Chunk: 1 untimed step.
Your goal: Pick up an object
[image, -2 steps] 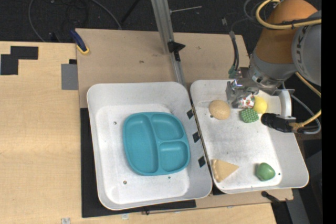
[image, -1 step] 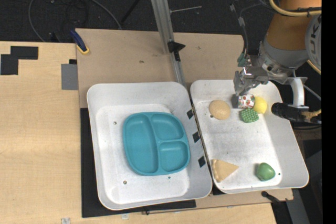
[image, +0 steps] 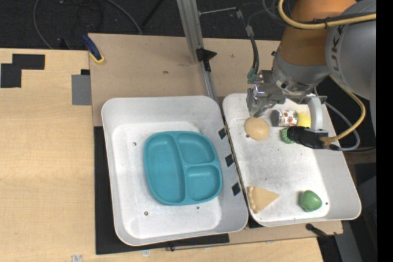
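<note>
Gripper (image: pixel 261 108) low over right bin (image: pixel 279 190), just above a tan roundish object (image: pixel 257 129), finger state cannot be told, teal divided plate (image: pixel 182 167) in left bin (image: pixel 123 132), no legible writing

Part of a dark letter, likely a "K", is seen on the grey arm casing (image: pixel 362 40) at the right edge; it cannot be read as a word, and no other text or number is legible
</note>
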Motion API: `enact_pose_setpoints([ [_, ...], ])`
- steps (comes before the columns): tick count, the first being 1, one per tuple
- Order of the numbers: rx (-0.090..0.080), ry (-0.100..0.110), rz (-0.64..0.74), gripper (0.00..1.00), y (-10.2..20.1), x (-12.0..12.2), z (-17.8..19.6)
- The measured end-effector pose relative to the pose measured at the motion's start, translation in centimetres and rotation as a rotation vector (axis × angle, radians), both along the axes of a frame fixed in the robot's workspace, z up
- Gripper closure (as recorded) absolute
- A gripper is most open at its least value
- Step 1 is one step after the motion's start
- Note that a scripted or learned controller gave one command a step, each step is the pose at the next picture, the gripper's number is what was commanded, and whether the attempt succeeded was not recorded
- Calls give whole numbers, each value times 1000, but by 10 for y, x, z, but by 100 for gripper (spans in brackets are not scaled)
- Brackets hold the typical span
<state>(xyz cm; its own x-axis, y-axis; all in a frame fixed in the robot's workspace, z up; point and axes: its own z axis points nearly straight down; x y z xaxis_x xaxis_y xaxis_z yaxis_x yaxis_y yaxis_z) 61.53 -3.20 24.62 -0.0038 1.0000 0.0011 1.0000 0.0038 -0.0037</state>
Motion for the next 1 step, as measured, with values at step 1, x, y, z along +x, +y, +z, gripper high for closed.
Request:
enact_pose_setpoints([
  [1,-1,1,-3,100,47,1,-17],
])
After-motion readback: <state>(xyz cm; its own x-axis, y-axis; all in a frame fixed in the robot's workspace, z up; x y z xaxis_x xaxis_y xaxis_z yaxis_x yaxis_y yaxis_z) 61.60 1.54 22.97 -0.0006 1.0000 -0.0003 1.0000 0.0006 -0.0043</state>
